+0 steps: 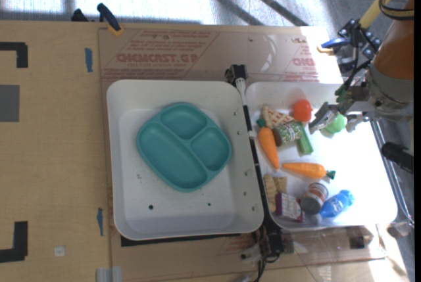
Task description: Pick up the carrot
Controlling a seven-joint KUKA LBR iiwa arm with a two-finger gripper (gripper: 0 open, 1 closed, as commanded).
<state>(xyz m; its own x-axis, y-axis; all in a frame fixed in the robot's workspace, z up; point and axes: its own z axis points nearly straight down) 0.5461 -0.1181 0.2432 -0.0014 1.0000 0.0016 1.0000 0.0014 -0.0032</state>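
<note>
Here, your carrot (306, 170) lies sideways, green tip right, open floor beyond; the hand (331, 120) grips a green thing (335, 123).

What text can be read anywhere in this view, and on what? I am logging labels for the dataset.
"CHEMCAST GP", red mirrored print, partly guessed, on the brown masking paper of the flat sheet behind the bins.
Same red print repeats on the sheet's right part; too cut off to read.
Labels on the small green bottle, red-lidded can and blue bottle: too blurred.
</note>
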